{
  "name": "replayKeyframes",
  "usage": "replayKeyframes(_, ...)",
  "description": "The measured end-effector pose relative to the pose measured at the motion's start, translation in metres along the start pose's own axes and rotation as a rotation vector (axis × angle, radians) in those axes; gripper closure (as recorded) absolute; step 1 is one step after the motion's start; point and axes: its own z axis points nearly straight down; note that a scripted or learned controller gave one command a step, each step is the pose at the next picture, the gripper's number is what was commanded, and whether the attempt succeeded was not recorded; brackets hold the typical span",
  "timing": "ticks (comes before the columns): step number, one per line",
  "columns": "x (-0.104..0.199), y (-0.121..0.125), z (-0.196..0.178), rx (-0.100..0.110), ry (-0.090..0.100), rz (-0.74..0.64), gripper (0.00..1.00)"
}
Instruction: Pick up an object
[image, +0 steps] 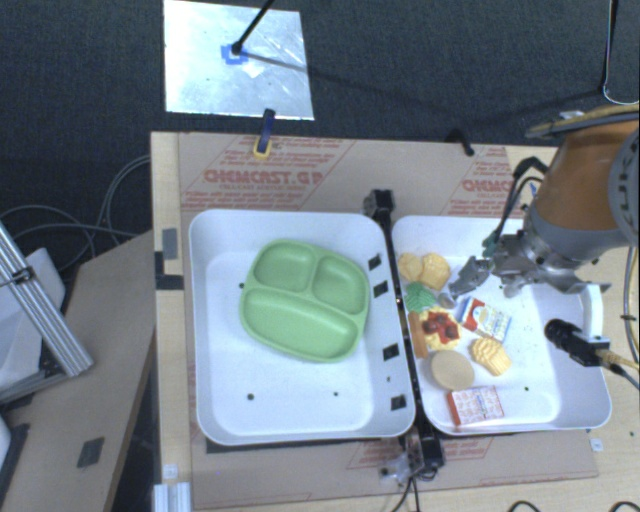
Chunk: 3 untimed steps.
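Just above the right bin's toy food hovers the hand.

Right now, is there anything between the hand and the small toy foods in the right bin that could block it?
Nothing visible blocks it. The hand hangs over the right bin, directly beside the toy foods, with open space around them.

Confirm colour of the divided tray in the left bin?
Light green, plain; the divided tray shows clearly in the camera view.
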Motion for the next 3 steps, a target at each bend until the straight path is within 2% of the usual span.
replayKeyframes(1,0.000,0.003,-0.007,-0.014,-0.002,-0.002,0.00)
replayKeyframes(2,0.006,0.004,0.055,-0.009,-0.001,0.000,0.00)
replayKeyframes(3,0.004,0.007,0.101,-0.019,-0.006,0.001,0.00)
